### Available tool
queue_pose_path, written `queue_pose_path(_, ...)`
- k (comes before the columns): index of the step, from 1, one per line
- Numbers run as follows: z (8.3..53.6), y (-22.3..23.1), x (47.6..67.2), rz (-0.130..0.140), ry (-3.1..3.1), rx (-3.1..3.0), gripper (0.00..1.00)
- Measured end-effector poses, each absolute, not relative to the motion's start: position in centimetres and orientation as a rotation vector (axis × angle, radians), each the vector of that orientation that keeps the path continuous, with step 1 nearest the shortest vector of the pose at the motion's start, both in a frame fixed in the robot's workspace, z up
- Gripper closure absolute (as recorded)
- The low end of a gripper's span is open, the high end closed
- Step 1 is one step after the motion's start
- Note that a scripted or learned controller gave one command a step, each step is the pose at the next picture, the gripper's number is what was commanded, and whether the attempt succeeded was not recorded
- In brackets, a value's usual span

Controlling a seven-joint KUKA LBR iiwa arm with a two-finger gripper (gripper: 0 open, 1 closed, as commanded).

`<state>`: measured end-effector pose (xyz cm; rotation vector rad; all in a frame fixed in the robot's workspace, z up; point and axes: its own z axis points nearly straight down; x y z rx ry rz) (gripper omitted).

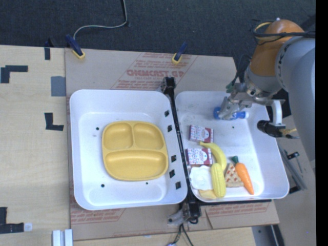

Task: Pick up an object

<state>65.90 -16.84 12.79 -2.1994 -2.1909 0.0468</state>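
Note:
My gripper (231,108) hangs over the back of the right bin (266,152), its fingers pointing down at a small blue object (237,115) lying on the bin floor. The blue object sits right at the fingertips; whether it is between them I cannot tell. Lower in the same bin lie two small red-and-white cartons (200,134) (199,157), a yellow banana (218,169), an orange carrot (243,177), a pizza slice toy (232,175) and a white piece (200,177).
The left bin (82,137) holds a yellow divided plate (135,150). A black divider (173,132) runs between the bins. Yellow clamps (75,47) (179,55) and a cable (118,14) lie at the back of the bench.

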Motion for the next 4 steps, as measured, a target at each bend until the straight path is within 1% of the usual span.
queue_pose_path(1, 12.8, -16.8, 65.9, 0.047, -2.191, -2.2, 0.0)
queue_pose_path(2, 13.7, -16.8, 65.9, 0.045, -2.19, -2.199, 1.0)
queue_pose_path(3, 13.7, -16.8, 65.9, 0.046, -2.19, -2.199, 0.0)
queue_pose_path(4, 14.7, -16.8, 65.9, 0.043, -2.188, -2.198, 1.0)
